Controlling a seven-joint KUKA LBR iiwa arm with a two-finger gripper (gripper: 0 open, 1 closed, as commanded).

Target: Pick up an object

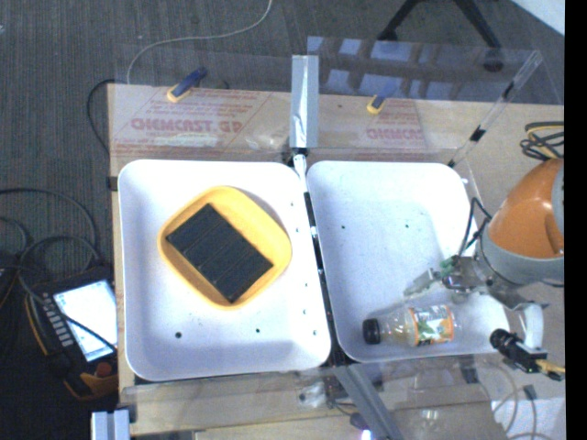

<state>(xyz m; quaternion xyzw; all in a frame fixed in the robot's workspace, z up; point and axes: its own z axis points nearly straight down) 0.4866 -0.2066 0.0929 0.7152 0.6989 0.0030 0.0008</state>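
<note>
- 2 white bins are being viewed from above; the left bin [147,337] is seated at 9 o'clock of the frame's centre and the right bin [385,209] at 3 o'clock; their inner walls are touching along the middle.
- A yellow dish with a dark ridged insert [225,246] is lying in the left bin, tilted diagonally and resting well apart from anything else.
- A small clear bottle with a black cap and an orange label [410,325] is lying on its side in the right bin, at about 5 o'clock of that bin's floor, just beside the near wall; its cap is pointing toward 9 o'clock.
- The arm [527,227] is being reached in from 3 o'clock; its orange band is hanging over the right bin's far-right edge.
- The gripper [447,278] is being held low at about 1 o'clock of the bottle, near it; whether contact is being made cannot be told.
- How the gripper is set, spread or closed, cannot be told; the tip is too small and cluttered; nothing is being seen clamped in it.
- Progress is being judged as early; the bottle is lying flat on the bin floor, so no lift is being achieved yet; closing on an object and raising it are being left to do.
</note>
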